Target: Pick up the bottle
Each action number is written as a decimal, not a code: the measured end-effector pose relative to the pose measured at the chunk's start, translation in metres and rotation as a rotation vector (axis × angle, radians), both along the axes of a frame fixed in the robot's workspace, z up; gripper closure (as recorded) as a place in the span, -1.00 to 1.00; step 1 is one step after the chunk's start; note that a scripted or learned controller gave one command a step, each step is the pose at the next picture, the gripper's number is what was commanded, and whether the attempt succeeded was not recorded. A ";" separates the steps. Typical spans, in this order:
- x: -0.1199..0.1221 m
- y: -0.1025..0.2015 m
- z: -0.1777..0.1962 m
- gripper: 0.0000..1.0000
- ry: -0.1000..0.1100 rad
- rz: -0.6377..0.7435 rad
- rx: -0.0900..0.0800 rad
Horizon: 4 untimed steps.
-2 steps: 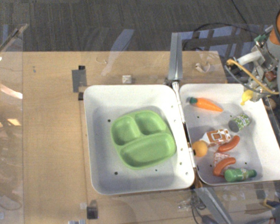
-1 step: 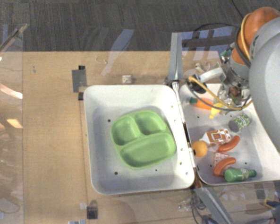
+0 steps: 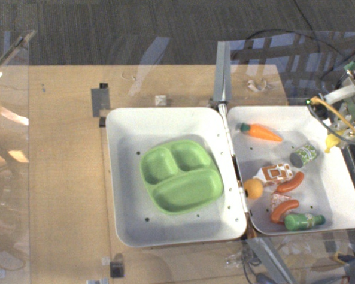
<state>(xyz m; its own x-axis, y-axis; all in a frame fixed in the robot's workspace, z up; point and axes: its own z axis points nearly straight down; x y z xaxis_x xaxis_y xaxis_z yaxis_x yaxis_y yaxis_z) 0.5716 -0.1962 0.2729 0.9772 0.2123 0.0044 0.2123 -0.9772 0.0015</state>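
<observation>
The right bin [image 3: 341,176] holds the green bottle [image 3: 304,221] at its near edge, lying flat, long axis along that edge, cap toward the right. The gripper [image 3: 350,107] sits well beyond it at the bin's far right corner; its state cannot be told.

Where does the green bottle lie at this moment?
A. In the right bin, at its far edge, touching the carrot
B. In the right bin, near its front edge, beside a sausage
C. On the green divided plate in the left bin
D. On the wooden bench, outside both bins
B: the green bottle lies on its side near the right bin's front edge, next to a sausage, far from the carrot.
</observation>
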 end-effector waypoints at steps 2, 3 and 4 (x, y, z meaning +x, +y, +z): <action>-0.048 -0.003 -0.040 1.00 0.001 0.015 0.000; 0.035 -0.008 -0.017 1.00 0.004 -0.005 0.000; 0.023 0.045 -0.075 1.00 0.005 0.018 0.002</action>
<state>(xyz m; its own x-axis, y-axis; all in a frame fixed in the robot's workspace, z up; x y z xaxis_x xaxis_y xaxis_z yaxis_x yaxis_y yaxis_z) 0.5942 -0.1507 0.1981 0.9732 0.2301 0.0005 0.2301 -0.9732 -0.0017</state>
